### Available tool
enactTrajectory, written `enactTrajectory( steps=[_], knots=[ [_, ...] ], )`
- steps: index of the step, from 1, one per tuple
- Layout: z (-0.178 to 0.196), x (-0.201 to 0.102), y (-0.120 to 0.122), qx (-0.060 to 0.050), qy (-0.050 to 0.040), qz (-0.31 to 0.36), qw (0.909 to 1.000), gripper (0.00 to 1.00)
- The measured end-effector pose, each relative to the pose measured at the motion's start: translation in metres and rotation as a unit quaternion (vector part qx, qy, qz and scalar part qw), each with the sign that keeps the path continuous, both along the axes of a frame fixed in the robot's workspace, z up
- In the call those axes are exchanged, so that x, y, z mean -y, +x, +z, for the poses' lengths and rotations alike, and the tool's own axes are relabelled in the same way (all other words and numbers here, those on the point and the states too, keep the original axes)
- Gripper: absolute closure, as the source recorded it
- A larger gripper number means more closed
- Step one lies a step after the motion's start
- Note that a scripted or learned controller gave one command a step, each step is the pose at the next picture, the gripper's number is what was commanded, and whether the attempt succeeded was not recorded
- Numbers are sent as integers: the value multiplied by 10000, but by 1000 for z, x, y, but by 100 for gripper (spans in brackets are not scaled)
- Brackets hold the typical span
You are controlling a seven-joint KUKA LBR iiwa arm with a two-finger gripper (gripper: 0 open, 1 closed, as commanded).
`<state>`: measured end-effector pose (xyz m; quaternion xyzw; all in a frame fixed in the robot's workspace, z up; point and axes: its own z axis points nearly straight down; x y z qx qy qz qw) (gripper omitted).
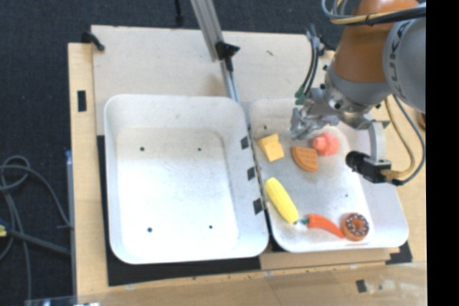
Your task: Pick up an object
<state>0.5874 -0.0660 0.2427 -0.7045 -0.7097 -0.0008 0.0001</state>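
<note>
The right bin (373,222) holds a yellow cheese wedge (271,147), a tan waffle-like piece (306,158), a pink round object (327,144), a yellow corn cob (282,199), an orange carrot (323,224) and a brown donut (356,226). My gripper (307,122) hangs at the back of this bin, just above and left of the pink object and behind the waffle piece. Nothing shows between its fingers.
The left bin (115,154) stands beside the right one. A slanted metal pole (204,7) rises from the bench behind the bins. A black connector and cables (369,165) hang off the arm over the right bin's right side.
</note>
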Motion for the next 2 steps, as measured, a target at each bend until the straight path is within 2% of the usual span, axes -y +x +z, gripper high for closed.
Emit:
enactTrajectory(
  steps=[1,2],
  knots=[
    [8,-55,5,8,1,4,10000,100],
    [13,-115,0,10,4,6,10000,100]
  ],
)
